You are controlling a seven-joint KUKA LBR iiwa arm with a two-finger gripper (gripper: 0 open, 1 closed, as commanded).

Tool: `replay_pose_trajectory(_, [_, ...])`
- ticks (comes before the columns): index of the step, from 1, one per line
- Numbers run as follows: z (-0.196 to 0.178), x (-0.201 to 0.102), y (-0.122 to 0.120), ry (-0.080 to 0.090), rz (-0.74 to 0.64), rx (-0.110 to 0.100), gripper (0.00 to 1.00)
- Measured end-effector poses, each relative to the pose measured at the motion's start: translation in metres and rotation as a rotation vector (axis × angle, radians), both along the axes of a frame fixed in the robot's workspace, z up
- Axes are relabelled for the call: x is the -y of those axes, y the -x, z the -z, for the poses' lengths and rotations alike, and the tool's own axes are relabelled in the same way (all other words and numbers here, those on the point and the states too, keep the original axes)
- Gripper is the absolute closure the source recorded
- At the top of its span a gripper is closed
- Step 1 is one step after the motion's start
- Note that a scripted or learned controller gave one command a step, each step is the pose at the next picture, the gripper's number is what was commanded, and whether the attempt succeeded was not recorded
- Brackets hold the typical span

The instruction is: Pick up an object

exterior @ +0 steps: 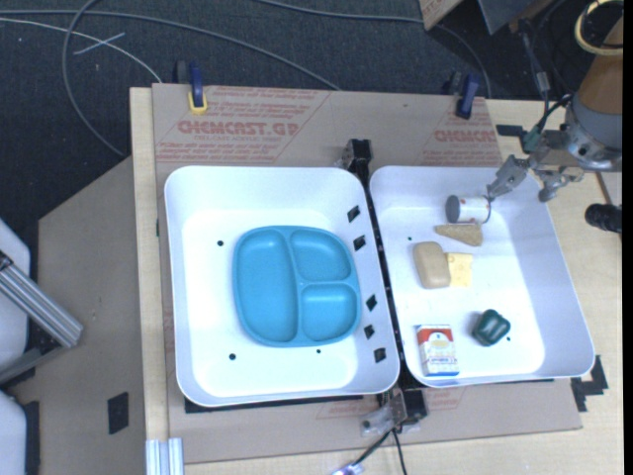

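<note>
Blue divided plate (296,285) occupies left bin (188,265).

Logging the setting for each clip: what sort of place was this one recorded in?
Probably a robotics lab bench for pick tests. Two shallow white bins sit side by side on a board held by blue clamps, loose cables trail over dark carpet, and the arm's pincer hangs over the right bin.

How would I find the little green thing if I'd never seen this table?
Look at the right bin, not the left bin with the blue plate. Go to its near right corner: the green thing sits there, beside the red and white box. It alone is dark green; the others are tan, yellow or grey.
</note>
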State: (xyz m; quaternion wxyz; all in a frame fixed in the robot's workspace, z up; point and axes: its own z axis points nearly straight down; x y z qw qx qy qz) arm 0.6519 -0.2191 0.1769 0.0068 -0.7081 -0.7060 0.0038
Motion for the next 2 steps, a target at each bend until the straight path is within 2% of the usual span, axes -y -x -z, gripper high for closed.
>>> replay_pose_trajectory(1, [-0.01,-0.001,-0.004,0.004,-0.004,0.015,0.0])
replay_pose_trajectory(2, [0.041,-0.001,-0.013,0.003,-0.005,0.01,0.0])
